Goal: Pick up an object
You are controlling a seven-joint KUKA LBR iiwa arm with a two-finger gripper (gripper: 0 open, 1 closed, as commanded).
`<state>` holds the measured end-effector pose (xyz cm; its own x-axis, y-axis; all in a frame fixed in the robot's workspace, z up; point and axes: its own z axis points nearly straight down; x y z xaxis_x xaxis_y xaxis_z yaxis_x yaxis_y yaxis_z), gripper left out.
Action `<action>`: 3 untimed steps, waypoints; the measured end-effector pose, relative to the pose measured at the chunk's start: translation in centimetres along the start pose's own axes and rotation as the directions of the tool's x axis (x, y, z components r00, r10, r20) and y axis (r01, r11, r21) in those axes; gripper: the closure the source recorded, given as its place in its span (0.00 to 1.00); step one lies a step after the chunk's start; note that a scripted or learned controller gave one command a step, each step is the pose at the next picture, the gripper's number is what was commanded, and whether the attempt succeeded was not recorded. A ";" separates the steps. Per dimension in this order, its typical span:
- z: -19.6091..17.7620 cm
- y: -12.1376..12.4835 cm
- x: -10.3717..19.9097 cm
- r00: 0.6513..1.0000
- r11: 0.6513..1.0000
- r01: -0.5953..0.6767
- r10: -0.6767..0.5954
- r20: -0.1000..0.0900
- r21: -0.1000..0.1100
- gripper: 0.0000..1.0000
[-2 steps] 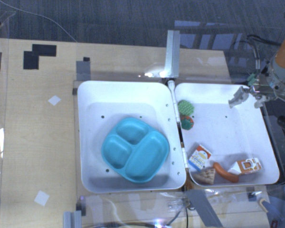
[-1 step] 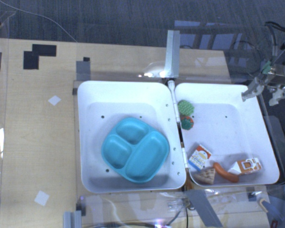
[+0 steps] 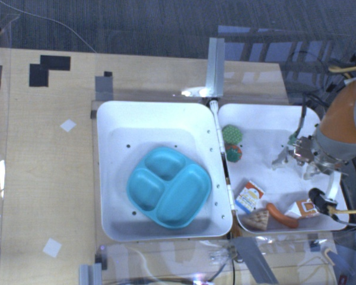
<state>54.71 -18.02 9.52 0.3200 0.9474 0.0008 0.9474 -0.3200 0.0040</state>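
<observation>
In the right bin (image 3: pixel 267 126), my gripper (image 3: pixel 295 161) hangs over the bare white floor of the middle right part. It is open with nothing between its fingers. A green ball (image 3: pixel 232 134) and a small red and green toy (image 3: pixel 234 152) lie by the left wall, well left of the gripper. Along the front wall lie a small white and orange carton (image 3: pixel 249 197), a brown wedge (image 3: pixel 257 219), an orange sausage-shaped toy (image 3: pixel 281 216) and a small white and orange box (image 3: pixel 306 208). These sit below the gripper in the view and apart from it.
The left bin (image 3: pixel 115 129) holds a blue divided plate (image 3: pixel 169 186). The arm's grey body and orange band (image 3: pixel 347 120) cover the right bin's right edge. A black cable end (image 3: pixel 320 199) hangs near the small box. A metal post (image 3: pixel 215 67) stands behind the bins.
</observation>
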 end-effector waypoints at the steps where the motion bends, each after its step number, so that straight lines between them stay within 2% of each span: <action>1: 0.8 4.6 7.2 0.998 0.998 0.060 -0.060 -0.002 -0.004 0.00; 2: 0.4 -7.1 6.3 0.892 0.892 0.453 -0.453 0.000 -0.001 0.00; 3: 0.6 0.4 8.8 0.847 0.847 0.531 -0.531 0.003 -0.010 0.00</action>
<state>57.94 -9.86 8.89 -0.2319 0.9727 -0.0045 0.9726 0.2320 0.0133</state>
